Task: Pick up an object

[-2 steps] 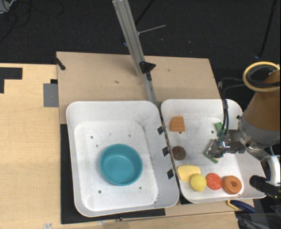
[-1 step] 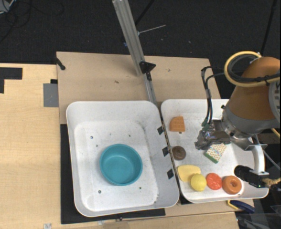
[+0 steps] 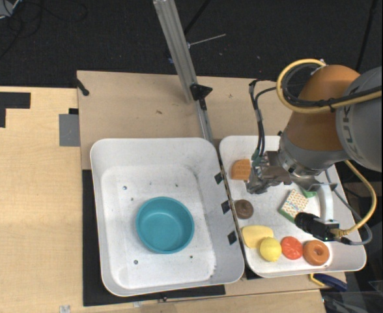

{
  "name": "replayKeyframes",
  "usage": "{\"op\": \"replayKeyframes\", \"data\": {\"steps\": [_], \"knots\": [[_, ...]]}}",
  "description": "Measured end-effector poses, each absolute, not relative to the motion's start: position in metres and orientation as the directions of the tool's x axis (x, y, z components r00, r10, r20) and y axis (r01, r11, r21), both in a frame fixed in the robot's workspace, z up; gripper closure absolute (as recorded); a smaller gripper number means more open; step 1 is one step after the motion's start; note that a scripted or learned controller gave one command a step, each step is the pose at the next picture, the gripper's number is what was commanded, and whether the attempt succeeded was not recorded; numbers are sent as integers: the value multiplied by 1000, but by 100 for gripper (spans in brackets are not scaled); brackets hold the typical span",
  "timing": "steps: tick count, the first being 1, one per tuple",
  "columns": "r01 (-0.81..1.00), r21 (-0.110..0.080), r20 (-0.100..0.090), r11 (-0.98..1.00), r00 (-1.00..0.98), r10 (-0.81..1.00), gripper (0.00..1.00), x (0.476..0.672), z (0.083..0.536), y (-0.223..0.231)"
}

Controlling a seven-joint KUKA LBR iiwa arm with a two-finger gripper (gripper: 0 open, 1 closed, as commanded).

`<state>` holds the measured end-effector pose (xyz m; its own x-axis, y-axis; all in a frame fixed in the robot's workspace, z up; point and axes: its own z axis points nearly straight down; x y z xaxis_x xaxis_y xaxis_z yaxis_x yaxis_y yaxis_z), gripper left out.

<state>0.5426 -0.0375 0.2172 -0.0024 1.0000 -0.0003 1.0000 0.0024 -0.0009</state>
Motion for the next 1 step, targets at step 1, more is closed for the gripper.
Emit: {"op": "replayKeyframes", "data": {"steps": [1], "knots": [[1000,0,0,3,-3,1000,100,570,230,1]]}}
